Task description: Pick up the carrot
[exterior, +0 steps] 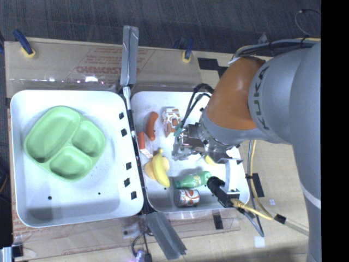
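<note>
Grey KUKA arm [283, 91] with orange band, reaching in from 3 o'clock and covering much of the right bin's far side. Bench [65, 64] of pale wood beneath, blue clamps at its 12 o'clock edge.

Left white bin [32, 201] at 9 o'clock, carrying a green sectioned plate [64, 141] toward its 10 o'clock corner. Right white bin [163, 201] just beside it, sharing a divider wall at centre.

Gripper [182, 146] hanging over the middle of the right bin, metal and cluttered with cable; open or closed: cannot tell from this angle. Nothing visibly between it and any item.

Inside the right bin, at 6 o'clock of the gripper, a green bottle [193, 180] lying on its side, and below that a can [188, 197] also on its side. At 8 o'clock of the gripper, a yellow banana [159, 169]. At 12 o'clock, a small carton [171, 118] with red print.

Carrot [151, 125], short and orange-red, lying at 10 o'clock of the gripper, near the bin's left wall, apart from the gripper. Another thin orange-red piece [142, 141] just below it, at the wall.
</note>
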`<state>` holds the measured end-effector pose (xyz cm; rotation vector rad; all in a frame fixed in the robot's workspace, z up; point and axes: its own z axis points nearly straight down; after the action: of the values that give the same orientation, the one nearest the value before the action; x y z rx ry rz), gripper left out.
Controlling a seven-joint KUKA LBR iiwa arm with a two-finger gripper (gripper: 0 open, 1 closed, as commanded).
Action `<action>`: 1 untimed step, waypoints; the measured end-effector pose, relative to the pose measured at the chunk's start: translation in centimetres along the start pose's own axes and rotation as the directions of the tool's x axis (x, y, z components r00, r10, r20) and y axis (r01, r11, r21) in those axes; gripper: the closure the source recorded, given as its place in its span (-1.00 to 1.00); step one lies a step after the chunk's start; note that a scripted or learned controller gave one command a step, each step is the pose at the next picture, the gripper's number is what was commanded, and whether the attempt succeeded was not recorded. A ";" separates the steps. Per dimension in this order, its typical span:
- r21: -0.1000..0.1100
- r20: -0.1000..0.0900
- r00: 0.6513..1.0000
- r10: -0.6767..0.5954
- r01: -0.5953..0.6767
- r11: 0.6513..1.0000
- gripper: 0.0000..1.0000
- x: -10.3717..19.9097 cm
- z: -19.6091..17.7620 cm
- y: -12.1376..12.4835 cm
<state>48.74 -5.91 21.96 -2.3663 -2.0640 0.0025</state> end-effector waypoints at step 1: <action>-0.002 0.000 1.000 0.003 -0.003 1.000 1.00 1.2 -6.9 -1.2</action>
<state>47.73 -4.56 28.82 -2.3703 -2.0616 -0.0001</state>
